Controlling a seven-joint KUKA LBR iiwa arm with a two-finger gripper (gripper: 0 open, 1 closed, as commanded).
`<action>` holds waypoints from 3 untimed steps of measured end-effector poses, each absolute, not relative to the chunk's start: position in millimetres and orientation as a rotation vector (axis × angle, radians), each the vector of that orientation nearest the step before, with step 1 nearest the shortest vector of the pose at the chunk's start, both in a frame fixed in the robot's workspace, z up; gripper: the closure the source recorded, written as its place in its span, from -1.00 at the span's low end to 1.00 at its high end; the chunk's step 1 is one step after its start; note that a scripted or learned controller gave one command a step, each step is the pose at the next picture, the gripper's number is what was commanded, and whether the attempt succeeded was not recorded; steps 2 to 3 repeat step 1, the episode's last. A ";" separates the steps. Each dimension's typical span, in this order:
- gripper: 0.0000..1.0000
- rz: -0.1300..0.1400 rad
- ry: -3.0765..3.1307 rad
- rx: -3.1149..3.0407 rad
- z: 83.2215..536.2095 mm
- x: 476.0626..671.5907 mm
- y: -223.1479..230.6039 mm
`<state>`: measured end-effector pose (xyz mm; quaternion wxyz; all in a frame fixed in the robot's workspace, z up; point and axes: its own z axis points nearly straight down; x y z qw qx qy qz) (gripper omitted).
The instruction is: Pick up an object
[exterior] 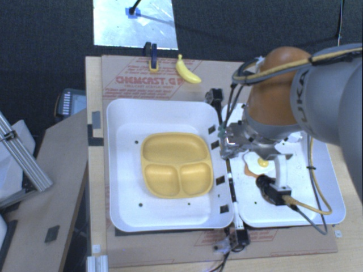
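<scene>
A toy fried egg (259, 164), white with a yellow yolk, lies in the right bin (336, 204) near its left wall. My gripper (245, 149) hangs low over the bin's left part, right at the egg's upper edge, and the wrist hides part of the egg. In the left bin (122, 152) lies a yellow divided plate (176, 164), about in the middle. I see nothing lifted off the bin floor.
A yellow toy banana (188, 72) rests on the cardboard behind the bins, outside both. A blue and yellow clamp (152, 56) stands at the cardboard's far edge. The grey arm covers the right bin's back part.
</scene>
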<state>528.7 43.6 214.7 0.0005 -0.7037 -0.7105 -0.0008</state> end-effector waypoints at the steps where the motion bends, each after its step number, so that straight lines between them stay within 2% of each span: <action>1: 1.00 -0.003 -2.232 -2.208 209.9 523.0 97.7; 3: 1.00 -0.003 -2.232 -2.208 209.9 523.0 97.7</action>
